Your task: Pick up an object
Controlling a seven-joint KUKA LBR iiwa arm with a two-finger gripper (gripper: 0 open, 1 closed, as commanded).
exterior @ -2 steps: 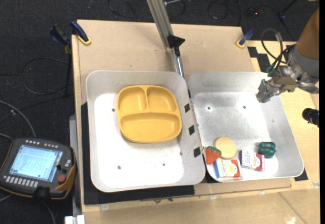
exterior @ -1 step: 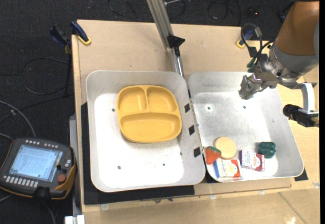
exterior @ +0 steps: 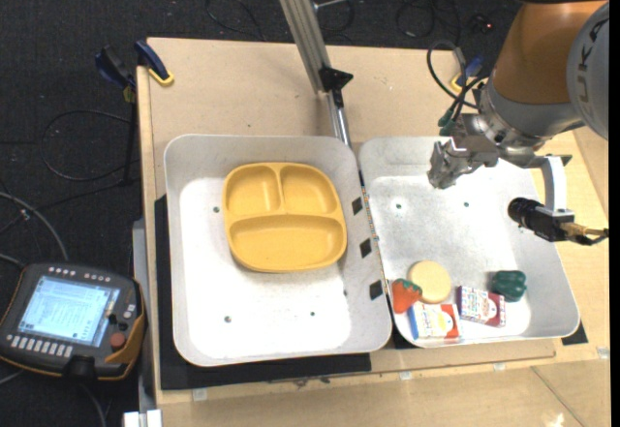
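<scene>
My gripper [exterior: 448, 167] hangs over the upper part of the right bin [exterior: 455, 222], pointing down, with nothing visible between its fingers. Along the bin's near edge lie several small items: a red strawberry-like toy [exterior: 405, 293], a pale round disc [exterior: 430, 280], a red and white carton [exterior: 434, 322], a second small red and white box [exterior: 481, 306], and a dark green object [exterior: 509, 284]. All of them sit well below and to the right of the gripper.
The left bin [exterior: 194, 251] holds a yellow divided plate [exterior: 284, 215]. A slanted metal pole [exterior: 302, 18] rises behind the bins. A teach pendant [exterior: 68, 317] lies left of the bench. A black cylindrical piece [exterior: 535, 217] juts from the arm over the right bin.
</scene>
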